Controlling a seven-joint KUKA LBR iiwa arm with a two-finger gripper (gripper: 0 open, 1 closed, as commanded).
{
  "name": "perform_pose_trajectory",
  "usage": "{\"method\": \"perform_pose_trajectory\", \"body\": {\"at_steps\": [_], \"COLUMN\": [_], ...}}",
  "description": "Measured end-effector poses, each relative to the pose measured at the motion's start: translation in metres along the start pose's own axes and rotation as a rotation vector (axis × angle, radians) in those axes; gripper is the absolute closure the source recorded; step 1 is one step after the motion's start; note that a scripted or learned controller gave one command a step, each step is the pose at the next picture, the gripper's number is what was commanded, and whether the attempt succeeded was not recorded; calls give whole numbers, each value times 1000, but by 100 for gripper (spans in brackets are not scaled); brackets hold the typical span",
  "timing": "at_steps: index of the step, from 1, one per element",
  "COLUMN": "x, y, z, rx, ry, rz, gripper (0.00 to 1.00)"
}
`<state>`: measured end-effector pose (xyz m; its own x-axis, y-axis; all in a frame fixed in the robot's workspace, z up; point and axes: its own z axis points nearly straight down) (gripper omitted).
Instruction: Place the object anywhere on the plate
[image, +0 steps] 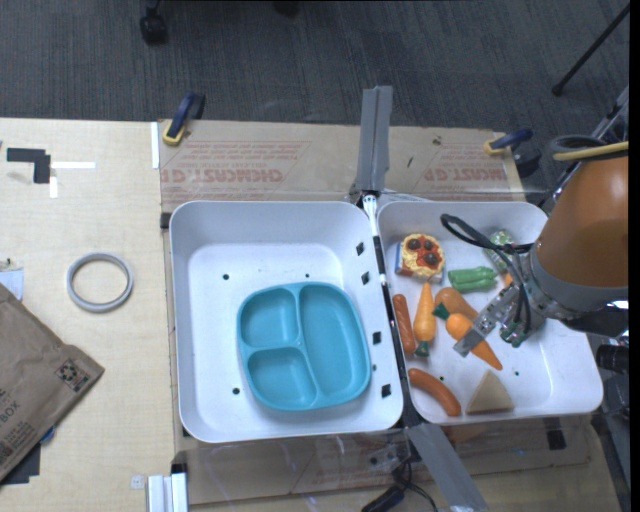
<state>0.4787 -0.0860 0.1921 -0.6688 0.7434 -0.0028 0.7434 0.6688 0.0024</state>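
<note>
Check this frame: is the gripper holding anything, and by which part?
Cannot be told. The gripper is low over the carrots in the right bin, but nothing shows clearly between its fingers.

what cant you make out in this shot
- Tool, camera view: its tip sits low among the toy food; too small and cluttered to tell if it is open or shut.
- Carrot: partly covered by the tool.
- Green vegetable: its right end runs behind the arm.
</note>
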Motion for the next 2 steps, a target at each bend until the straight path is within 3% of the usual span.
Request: {"method": "perform_pose_trajectory", "body": {"at_steps": [1, 2], "x": [47, 46], "y": [78, 78], "z": [1, 1], "rx": [3, 3], "ry": [2, 2], "rz": [-110, -109], "gripper": [100, 0]}}
